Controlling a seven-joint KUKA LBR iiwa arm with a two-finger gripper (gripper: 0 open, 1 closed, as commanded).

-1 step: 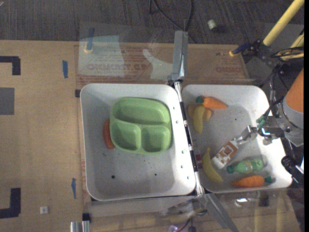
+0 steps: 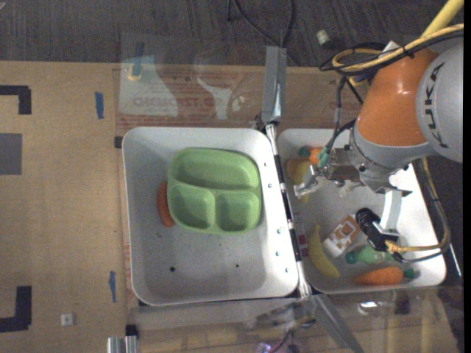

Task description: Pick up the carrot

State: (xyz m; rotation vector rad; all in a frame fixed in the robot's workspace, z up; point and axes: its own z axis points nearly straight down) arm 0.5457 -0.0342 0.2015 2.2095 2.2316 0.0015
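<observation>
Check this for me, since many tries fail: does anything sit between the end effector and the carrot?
Yes. The carrot lies at the right bin's near edge, with a green bottle touching its far side. A small box and a banana lie nearby. The end effector is near the far-left corner.

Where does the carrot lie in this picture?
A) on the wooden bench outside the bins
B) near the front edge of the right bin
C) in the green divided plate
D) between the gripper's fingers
B: the carrot lies on the right bin floor at its front edge, beside a banana.
</observation>
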